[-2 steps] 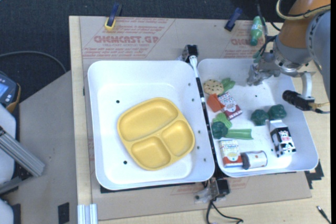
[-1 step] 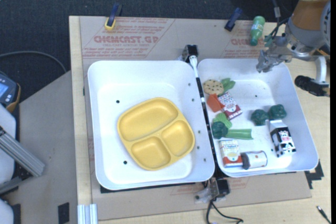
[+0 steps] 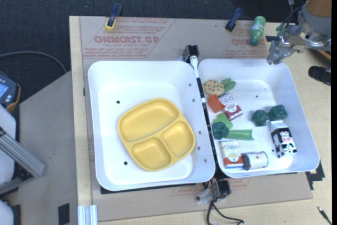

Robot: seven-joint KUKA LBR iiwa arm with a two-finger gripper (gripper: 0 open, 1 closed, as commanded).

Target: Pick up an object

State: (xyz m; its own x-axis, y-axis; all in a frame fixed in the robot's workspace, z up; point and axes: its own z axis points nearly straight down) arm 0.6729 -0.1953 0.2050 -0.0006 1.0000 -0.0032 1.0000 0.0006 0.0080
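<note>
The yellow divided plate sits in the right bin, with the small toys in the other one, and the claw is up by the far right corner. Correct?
Not quite. The camera view shows the yellow plate in the left bin; the toys lie in the right bin. The claw is indeed at that bin's far right corner.

A yellow tray (image 3: 155, 134) is sitting in the left white bin (image 3: 100, 113); right of it, green toys (image 3: 268, 114) and a black-and-white carton (image 3: 283, 140) are showing.
</note>
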